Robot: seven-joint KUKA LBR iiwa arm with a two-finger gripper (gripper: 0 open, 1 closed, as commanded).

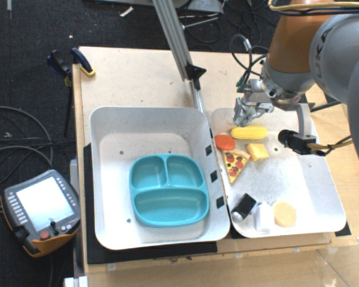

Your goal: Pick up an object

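Overhead, the end effector (246, 119) hung just above the yellow corn cob (249, 133) in the right bin (311, 184). Fingers apart, holding nothing. Teal divided tray (167, 190) sat in the left bin (107, 136).

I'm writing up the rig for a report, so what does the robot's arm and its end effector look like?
The arm is thick, rounded and grey, with a broad orange band above the wrist. Thin dark cables loop beside the wrist. The end effector is a small, silvery-grey metal assembly with two short fingers.
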